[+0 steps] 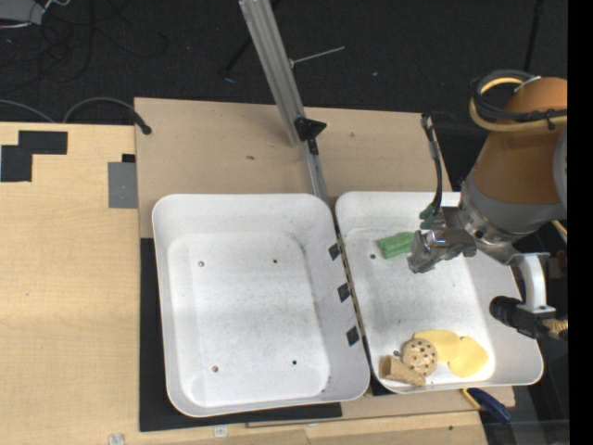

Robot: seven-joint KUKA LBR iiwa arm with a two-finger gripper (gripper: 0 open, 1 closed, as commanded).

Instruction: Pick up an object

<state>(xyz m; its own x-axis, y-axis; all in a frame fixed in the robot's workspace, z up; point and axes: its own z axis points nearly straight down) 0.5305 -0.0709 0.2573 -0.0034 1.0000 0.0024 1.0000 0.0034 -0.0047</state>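
In the right bin [435, 304] a green block [396, 245] lies near the upper middle. My gripper [422, 256] hangs just to the right of that block, low over the bin floor, at the end of the grey arm with its orange band. A yellow flat piece [456, 352], a round tan perforated disc [419, 352] and a small tan wedge [400, 370] lie together near the bin's front edge.
The left bin [246, 304] sits beside the right one, joined by black clips along the shared rim [343, 290]. A slanted aluminium rail [278, 72] rises behind the bins. A black fitting of the arm [519, 313] juts over the right bin's right edge.
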